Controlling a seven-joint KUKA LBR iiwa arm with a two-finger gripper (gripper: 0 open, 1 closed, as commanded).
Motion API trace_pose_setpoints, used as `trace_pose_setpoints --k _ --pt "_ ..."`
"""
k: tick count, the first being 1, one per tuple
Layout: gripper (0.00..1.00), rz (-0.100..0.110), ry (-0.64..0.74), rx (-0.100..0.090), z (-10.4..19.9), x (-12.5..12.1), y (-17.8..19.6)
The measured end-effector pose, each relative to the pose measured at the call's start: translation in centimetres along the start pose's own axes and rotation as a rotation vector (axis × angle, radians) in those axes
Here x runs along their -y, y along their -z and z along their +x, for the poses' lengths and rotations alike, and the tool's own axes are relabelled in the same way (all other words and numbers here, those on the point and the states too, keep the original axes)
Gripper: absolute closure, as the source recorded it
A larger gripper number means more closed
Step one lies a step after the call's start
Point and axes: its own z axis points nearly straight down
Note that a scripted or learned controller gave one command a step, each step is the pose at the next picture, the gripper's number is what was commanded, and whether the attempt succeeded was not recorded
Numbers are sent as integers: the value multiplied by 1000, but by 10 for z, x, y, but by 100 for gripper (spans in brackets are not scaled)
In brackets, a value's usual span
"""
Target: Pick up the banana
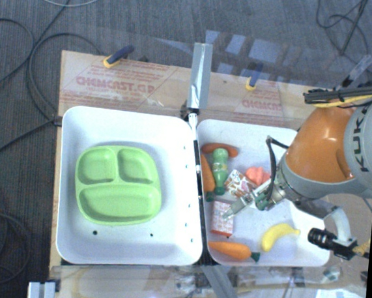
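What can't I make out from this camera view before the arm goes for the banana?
- Gripper: small and blurred; finger spacing unreadable.
- Right bin: far-right part hidden beneath the arm's orange band.
- Pink item: partly covered by the arm, identity unclear.
- Snack packets: print too small to read.
- Banana: fully visible.

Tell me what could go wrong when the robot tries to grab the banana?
The banana lies near the right bin's front wall, so the wall may get in the way of a clean grab. The gripper hangs over a packet and other toys, not the banana, so it might bump or grab the wrong thing.
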Motion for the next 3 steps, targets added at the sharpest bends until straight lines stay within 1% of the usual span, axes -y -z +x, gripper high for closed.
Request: trace_pose_setpoints --k 1,2,3 --pt "0 -1 412 0 -49 33 4" --pt "0 -9 467 11 -92 53 -93" --pt "100 -15 467 15 -92 50 -83"
